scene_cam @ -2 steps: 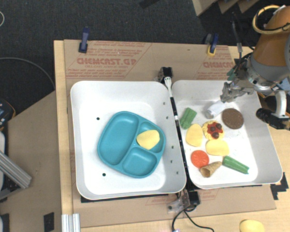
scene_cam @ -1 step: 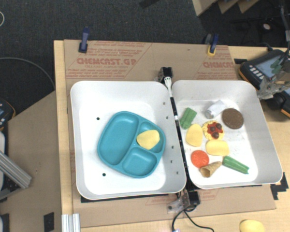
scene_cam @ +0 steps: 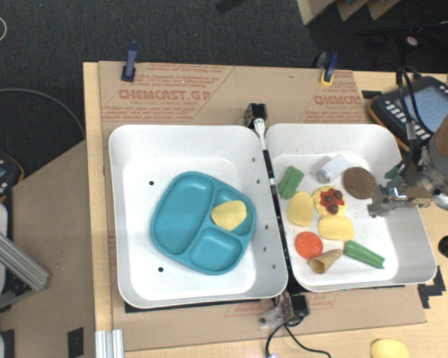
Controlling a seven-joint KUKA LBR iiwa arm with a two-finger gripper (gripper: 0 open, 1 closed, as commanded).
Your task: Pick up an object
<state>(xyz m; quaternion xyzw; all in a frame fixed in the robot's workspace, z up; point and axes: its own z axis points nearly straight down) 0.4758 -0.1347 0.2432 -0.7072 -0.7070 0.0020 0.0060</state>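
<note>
On the cardboard sheet [scene_cam: 209, 95] that covers the tabletop you can read red print, "CHEMCAST" with further letters after it, once behind the left bin [scene_cam: 127, 222] and once, partly cut off, behind the right bin [scene_cam: 411, 267]. The end effector [scene_cam: 384, 198] sits over the right bin's right-hand side, just beside the brown round piece [scene_cam: 358, 183]; you cannot tell from this view how far its fingers are spread, and nothing is seen held between them. The candidate objects lie in the right bin: a green piece [scene_cam: 289, 182] at the left, a pale yellow piece [scene_cam: 300, 208], a red-topped yellow piece [scene_cam: 331, 200], another yellow piece [scene_cam: 335, 228], a red round piece [scene_cam: 308, 244], a tan cone [scene_cam: 325, 260], a green elongated piece [scene_cam: 364, 255] and a grey-white piece [scene_cam: 332, 165] near the back. In the left bin a blue divided plate [scene_cam: 187, 226] carries a pale yellow item [scene_cam: 228, 214] in its right compartment.
</note>
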